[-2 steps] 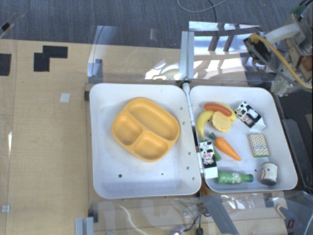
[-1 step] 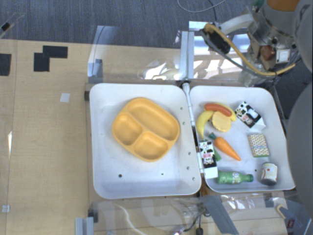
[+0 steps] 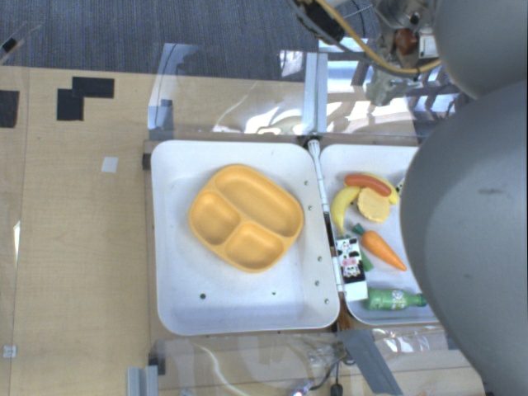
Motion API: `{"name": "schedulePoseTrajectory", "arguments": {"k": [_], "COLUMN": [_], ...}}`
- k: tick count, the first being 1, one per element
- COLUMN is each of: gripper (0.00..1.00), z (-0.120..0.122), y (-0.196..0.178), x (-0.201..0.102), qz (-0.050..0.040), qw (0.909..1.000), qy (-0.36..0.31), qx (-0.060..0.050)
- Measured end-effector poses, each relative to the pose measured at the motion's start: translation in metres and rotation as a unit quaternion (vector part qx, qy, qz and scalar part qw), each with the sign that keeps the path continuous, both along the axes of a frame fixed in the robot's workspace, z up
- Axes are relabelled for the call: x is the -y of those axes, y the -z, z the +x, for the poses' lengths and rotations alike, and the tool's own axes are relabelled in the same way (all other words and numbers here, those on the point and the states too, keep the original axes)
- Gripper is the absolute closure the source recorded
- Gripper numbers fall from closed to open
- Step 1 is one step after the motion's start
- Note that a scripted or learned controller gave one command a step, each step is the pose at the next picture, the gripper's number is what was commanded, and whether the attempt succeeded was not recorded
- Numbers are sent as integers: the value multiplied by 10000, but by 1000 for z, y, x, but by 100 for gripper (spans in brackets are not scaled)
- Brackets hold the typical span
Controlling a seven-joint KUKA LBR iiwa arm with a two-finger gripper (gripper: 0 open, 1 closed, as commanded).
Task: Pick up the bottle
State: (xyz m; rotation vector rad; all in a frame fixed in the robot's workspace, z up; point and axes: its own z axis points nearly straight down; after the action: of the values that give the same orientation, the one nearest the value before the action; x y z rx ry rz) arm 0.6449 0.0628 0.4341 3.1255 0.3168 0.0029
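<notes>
Looming over the right of the camera view, my grey arm [image 3: 470, 246] covers the right part of the right bin [image 3: 388, 160] and much of the bench [image 3: 74, 238] beyond it. The left bin [image 3: 239, 308] lies alongside, the two touching along a shared middle edge. Inside the left bin, a yellow divided plate [image 3: 246, 217] sits flat, slightly turned, with three compartments.

In the right bin, the green bottle [image 3: 396, 299] lies on its side along the near edge, its right end passing under my arm's outline. Just above it, an orange carrot [image 3: 384, 250] lies at a slant. A black and white carton [image 3: 350, 264] rests against the bin's left wall, near the bottle's left end. Further back, a banana [image 3: 341, 207] curves beside a pale yellow round piece [image 3: 374, 208], with a red sausage [image 3: 368, 183] just behind them.

My gripper [image 3: 381, 85] appears at the top, beyond the far rim of the bins, well apart from the bottle. A yellow cable [image 3: 351, 38] loops beside it. Whether the gripper is open or closed, I cannot tell.
</notes>
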Motion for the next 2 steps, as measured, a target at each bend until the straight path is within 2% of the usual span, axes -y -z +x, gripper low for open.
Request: {"name": "schedulePoseTrajectory", "arguments": {"k": [2], "gripper": [100], "z": [1], "y": [-21], "x": [2], "qz": [5], "qw": [10000], "qy": [17], "qx": [22]}}
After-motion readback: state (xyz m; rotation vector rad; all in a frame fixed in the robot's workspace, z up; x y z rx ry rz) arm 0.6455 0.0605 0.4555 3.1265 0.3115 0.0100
